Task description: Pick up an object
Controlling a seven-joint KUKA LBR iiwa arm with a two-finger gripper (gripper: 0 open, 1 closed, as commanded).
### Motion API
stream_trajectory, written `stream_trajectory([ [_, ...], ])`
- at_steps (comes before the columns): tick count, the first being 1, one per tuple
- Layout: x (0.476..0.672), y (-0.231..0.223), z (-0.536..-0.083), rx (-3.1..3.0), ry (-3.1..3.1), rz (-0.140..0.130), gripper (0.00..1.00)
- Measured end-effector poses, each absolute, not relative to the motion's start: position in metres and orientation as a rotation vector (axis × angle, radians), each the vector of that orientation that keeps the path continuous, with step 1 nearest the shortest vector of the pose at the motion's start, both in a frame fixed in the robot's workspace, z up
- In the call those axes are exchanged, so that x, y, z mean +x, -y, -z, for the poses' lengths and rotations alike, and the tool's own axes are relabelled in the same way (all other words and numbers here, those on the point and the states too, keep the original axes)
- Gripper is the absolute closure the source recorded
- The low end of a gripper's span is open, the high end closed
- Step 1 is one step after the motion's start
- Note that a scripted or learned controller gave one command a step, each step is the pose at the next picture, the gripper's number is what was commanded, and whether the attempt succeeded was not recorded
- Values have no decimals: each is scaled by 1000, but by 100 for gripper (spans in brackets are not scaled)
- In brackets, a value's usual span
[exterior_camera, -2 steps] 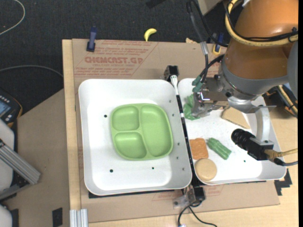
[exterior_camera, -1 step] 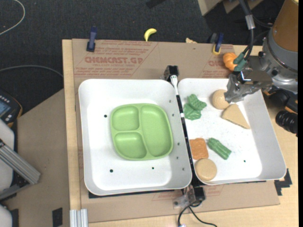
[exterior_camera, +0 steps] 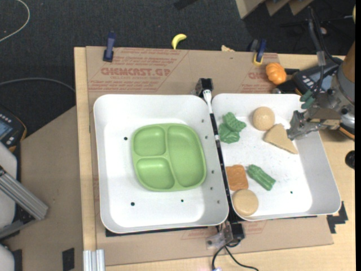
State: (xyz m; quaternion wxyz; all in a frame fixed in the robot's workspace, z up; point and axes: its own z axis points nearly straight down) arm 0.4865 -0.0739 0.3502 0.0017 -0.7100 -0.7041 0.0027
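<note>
Gripper (exterior_camera: 293,130): at the right side of the right bin, reaching in from the right, low over the bin's floor, right at the wedge's right corner.
Fingers: dark, pointing left and down; whether they are apart or together cannot be told, and nothing shows between them.
Right bin (exterior_camera: 316,176): shallow, white, holds six loose items.
Tan wedge (exterior_camera: 280,137): flat triangular piece in the upper right of the right bin, its right corner just beside or touching the gripper tip; contact cannot be told.
Round tan ball (exterior_camera: 263,118): just above and left of the wedge, close to it.
Green leafy piece (exterior_camera: 230,127): upper left of the right bin, near the divide between the bins.
Orange block (exterior_camera: 237,177): lower left of the right bin, flat.
Green ridged piece (exterior_camera: 260,176): just right of the orange block, lying at a slant.
Round tan disc (exterior_camera: 245,202): below the orange block, near the bin's front rim.
Left bin (exterior_camera: 110,151): shallow, white.
Green divided plate (exterior_camera: 168,157): three compartments, centre of the left bin.
Desk (exterior_camera: 141,69): brown board under both bins, with a blue clamp (exterior_camera: 109,47) at its far edge.
Orange round item (exterior_camera: 276,73): on the desk beyond the right bin.
Yellow curved item (exterior_camera: 178,40): just past the desk's far edge.
</note>
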Motion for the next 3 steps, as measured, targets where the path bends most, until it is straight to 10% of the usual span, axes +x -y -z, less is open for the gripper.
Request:
stream_trajectory([
  [1,517,43,-175,-2212,2214,-14,100],
  [3,480,-26,-516,-2226,2234,25,100],
])
